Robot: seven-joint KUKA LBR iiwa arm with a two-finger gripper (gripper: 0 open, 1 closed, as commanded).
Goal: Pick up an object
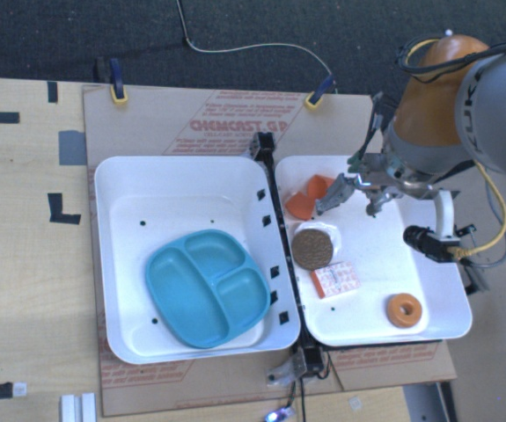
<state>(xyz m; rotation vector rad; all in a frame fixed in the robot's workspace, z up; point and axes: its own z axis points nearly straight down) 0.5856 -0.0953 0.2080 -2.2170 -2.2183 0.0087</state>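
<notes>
In the right bin (437, 280) lie an orange wedge-shaped piece (305, 197) at the back left, a round brown disc in a clear wrapper (312, 247), a small red-and-white packet (335, 280) and a glazed ring donut (404, 309) at the front right. My gripper (355, 194) hangs over the back of this bin, just right of the orange piece, its fingers (333, 195) spread open with nothing between them.
The left bin (121, 236) holds a blue divided plate (207, 285). A black divider (276, 227) runs between the two bins. A black cable fitting (429, 241) hangs off the arm over the right bin's right side. Clamps (117, 90) sit at the board's back edge.
</notes>
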